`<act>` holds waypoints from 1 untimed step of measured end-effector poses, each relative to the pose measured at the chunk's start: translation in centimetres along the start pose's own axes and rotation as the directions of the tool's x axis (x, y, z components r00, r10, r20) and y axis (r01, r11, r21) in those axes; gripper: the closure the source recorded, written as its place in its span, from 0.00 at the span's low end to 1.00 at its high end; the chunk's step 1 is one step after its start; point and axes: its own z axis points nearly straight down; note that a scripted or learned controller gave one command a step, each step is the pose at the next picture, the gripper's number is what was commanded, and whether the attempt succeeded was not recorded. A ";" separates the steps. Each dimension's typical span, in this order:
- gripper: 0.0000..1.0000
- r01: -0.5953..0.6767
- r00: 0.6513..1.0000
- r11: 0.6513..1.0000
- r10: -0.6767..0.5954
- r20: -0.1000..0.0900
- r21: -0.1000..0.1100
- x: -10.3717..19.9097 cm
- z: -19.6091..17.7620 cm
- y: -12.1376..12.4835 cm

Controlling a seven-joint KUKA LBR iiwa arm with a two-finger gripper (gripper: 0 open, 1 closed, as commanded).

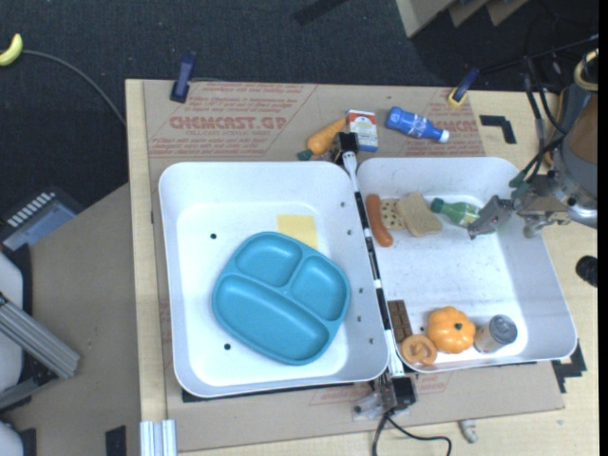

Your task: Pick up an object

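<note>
Green bottle point(456, 210) just beside claw point(486, 218), finger state unreadable; approach step, next needs closing around it.

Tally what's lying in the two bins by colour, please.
Blue: 1, divided plate
Yellow: 1, flat slice
Orange: 3, hot dog, pumpkin, ring
Tan: 1, bread piece
Green: 1, bottle
Grey: 1, can
Total: 8

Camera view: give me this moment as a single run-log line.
gripper: over right bin, beside green bottle | grasp: nothing seen held | left bin: blue plate, yellow slice | pick: not done
</note>
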 end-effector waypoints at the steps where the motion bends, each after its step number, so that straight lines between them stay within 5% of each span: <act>1: 0.00 0.001 1.000 1.000 -0.001 0.000 -0.002 1.6 2.4 5.7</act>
